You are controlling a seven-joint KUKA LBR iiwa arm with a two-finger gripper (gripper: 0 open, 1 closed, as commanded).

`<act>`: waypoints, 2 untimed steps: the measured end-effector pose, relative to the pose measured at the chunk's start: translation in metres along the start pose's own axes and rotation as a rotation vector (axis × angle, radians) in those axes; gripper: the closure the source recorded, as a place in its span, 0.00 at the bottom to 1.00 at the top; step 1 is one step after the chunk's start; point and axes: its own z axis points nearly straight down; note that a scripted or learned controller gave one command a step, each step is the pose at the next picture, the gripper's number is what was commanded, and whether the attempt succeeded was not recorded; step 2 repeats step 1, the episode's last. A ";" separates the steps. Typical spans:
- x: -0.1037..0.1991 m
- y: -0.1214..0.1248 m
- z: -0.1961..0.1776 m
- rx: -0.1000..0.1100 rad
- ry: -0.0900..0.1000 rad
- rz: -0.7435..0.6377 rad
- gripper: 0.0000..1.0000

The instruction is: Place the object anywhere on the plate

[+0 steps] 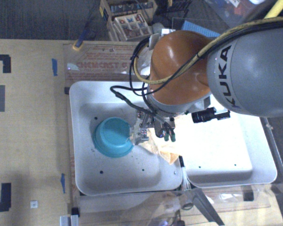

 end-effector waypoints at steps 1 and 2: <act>0.000 0.000 0.000 0.000 -0.001 0.000 0.00; 0.000 0.000 0.000 0.000 -0.001 0.000 0.00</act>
